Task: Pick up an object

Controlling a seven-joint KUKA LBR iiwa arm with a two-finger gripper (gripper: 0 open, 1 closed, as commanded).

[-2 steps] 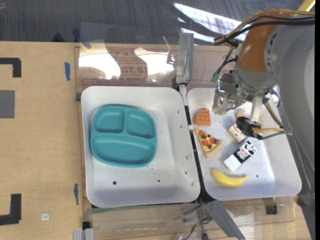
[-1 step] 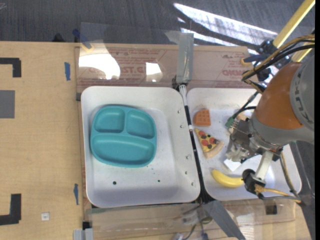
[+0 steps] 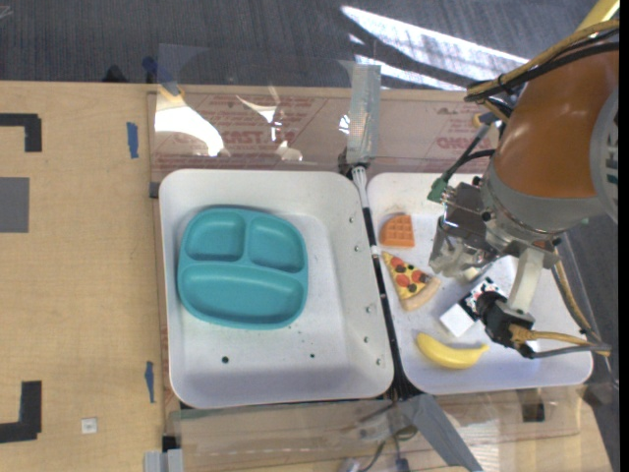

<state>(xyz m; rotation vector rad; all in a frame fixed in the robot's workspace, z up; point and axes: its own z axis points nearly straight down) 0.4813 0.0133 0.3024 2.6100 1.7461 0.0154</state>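
Here, from the fixed camera above, the wooden surface [image 3: 79, 264] carries two shallow white bins side by side. The left bin [image 3: 334, 352] holds a teal divided plate [image 3: 242, 266], lying flat toward that bin's 10 o'clock part, with a few small dark specks on the white floor below it. The right bin [image 3: 565, 362] holds the toy food: an orange waffle piece [image 3: 397, 231] at about 10 o'clock in that bin, a pizza slice [image 3: 410, 279] just below it at about 9 o'clock with its point toward the waffle, and a yellow banana [image 3: 450, 351] lying on its side at about 7 o'clock, close to the near wall. The grey arm with its orange band [image 3: 550, 131] comes in from 3 o'clock and hangs over the right bin. The tool [image 3: 460, 260] sits just beside the pizza slice, on its 3 o'clock side, and nothing can be seen gripped in it; how wide it stands I cannot tell, since the wrist body and cables crowd it. A small white and black fitting [image 3: 479, 308] on the arm lies above the banana.
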